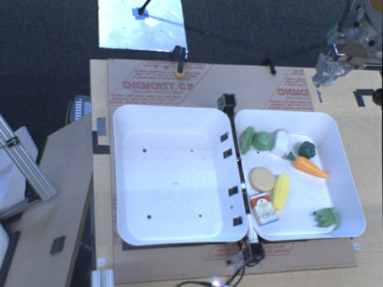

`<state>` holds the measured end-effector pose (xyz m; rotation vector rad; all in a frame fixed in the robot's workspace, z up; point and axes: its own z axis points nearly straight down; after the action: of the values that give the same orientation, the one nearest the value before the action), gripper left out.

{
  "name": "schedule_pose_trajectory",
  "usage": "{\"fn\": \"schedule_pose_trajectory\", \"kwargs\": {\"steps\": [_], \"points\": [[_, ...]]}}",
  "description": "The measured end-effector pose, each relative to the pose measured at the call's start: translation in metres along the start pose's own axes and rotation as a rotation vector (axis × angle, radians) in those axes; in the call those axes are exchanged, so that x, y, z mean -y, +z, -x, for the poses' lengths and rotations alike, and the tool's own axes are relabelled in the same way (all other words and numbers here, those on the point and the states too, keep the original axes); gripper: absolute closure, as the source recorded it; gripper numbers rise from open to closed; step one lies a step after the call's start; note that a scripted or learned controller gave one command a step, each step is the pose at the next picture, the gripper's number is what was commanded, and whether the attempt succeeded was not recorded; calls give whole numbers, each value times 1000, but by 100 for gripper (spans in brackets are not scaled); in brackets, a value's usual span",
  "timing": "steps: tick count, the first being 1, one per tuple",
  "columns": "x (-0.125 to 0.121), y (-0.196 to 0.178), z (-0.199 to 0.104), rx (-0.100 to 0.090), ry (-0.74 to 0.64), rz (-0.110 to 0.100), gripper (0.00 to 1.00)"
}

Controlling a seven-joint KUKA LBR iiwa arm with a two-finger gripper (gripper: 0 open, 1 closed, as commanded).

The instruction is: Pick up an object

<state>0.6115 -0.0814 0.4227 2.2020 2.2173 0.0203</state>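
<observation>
the jaws are seen above the desk, their state untellable; well below them, a carrot and corn are held by the right bin.

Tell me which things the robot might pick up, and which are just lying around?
For the job: gripper; carrot; corn cob; round biscuit; small carton; green leafy toy.

Just lying about: yellow clamp; shiny metal sheet.

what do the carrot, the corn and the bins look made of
Carrot and corn: probably moulded plastic toys, given their flat, even orange and yellow colour. Bins: likely thin formed plastic, smooth white with rounded corners and rims.
</observation>
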Motion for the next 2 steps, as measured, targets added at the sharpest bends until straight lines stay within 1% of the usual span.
{"fn": "schedule_pose_trajectory", "kwargs": {"steps": [1,2], "points": [[-11,-38,-23,-2,-1,-13,100],[-22,-73,-47,-2,1,-15,100]]}}
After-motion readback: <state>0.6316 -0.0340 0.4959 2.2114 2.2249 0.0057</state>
